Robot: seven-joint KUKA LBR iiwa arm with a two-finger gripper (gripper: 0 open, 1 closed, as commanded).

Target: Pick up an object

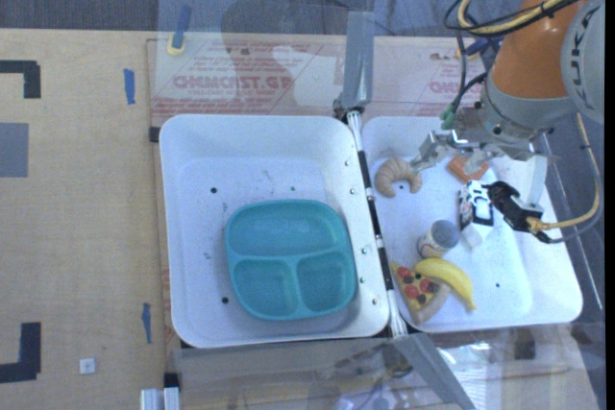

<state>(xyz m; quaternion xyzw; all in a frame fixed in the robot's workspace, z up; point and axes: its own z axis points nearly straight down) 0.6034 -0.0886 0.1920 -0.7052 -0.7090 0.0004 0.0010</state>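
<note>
Now banana point(450, 277) lies diagonal, stem upper-left, tip lower-right, beside pizza slice point(420, 291).

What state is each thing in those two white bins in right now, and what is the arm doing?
Teal divided plate: flat in the left bin, nothing on it.
Croissant: lying loose in the right bin, near the divider.
Banana: lying on the bin floor, beside the pizza slice.
Pizza slice: flat, in the near corner.
Small grey cup: lying just above the banana.
Gripper: over the right bin, holding nothing visible.
</note>
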